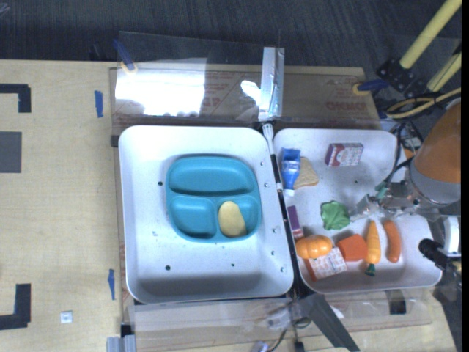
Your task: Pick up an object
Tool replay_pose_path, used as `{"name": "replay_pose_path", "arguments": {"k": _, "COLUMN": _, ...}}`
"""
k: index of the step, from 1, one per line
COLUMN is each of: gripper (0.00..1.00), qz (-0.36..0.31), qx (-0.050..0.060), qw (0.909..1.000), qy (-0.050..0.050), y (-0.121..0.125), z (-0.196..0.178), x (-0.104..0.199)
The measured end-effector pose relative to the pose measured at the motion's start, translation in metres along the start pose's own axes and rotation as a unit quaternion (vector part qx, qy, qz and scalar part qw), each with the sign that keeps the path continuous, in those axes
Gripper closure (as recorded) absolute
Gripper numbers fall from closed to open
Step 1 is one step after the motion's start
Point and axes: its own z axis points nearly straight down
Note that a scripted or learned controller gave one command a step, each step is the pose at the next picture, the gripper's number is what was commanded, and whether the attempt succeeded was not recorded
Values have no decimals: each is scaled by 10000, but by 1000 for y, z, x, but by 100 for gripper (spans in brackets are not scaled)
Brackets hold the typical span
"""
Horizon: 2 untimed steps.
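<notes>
The right bin (374,139) holds several toy foods. Among them are a green leafy piece (335,215), an orange carrot (373,243), a red sausage (392,241), an orange-red block (352,247), a round orange fruit (314,246) and a red-and-white carton (344,154). My gripper (379,201) reaches in from the right. It hangs low over the bin between the green piece and the carrot's top, with nothing visibly in it. The grey wrist (432,191) and the orange band (442,152) are behind it.
The left bin (139,218) holds a blue divided plate (212,195) with a yellow oval food (231,218) in its lower right compartment. A blue box (290,164), a tan wedge (307,173) and a purple piece (293,222) lie along the right bin's left wall. Cables sit at the right.
</notes>
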Motion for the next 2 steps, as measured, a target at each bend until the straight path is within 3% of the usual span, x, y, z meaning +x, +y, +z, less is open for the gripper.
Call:
{"name": "replay_pose_path", "arguments": {"k": 1, "gripper": 0, "qz": 0, "qx": 0, "qw": 10000, "qy": 0, "y": 0, "z": 0, "x": 0}}
{"name": "replay_pose_path", "arguments": {"k": 2, "gripper": 0, "qz": 581, "qx": 3, "qw": 9983, "qy": -18, "y": 7, "z": 1, "x": 6}}
